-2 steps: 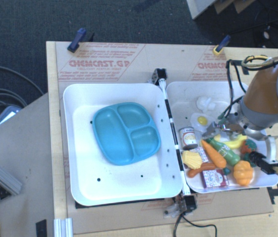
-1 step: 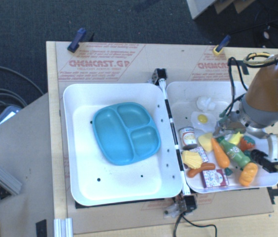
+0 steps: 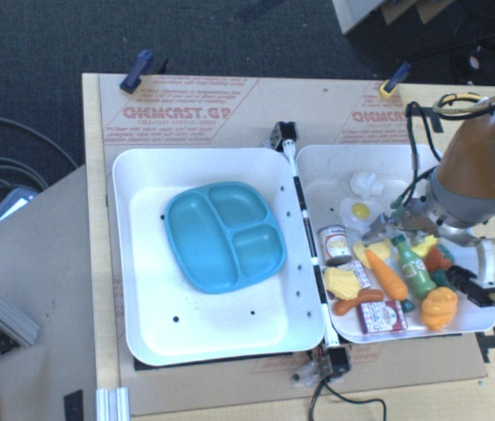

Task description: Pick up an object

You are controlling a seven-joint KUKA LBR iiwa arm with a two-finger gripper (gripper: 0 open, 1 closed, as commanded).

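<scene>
Down in the right bin [image 3: 318,169], the arm's wrist hangs over a crowded heap of toy food, and the gripper [image 3: 394,228] sits just above the heap's upper edge. Nearest to it lies the green bottle [image 3: 415,270] — just below and a touch to the right of the gripper, its long axis running from upper left to lower right, its neck end pointing up toward the tool. Beside the bottle, on its left, the carrot [image 3: 384,274] lies along nearly the same slant; the two are touching or close to it, too close to separate by eye.

Further from the bottle: a small can [image 3: 336,243] well to its left near the bin's dividing wall, a yellow corn-like piece [image 3: 342,281] below that can, a sausage [image 3: 359,301] and a red-and-white packet [image 3: 382,317] below the carrot, and an orange pepper [image 3: 440,308] just below the bottle's base. Above the gripper, a pale egg [image 3: 358,210] lies apart from the heap.

Whichever piece is meant, the coming move looks like a short descent rather than a reach — likely onto the bottle or the carrot, with the closing direction needing to cross their shared slant.

As for the gripper itself, the wrist's bulk covers much of it; nothing is visibly caught in it, and I cannot tell whether it is spread or closed.
</scene>
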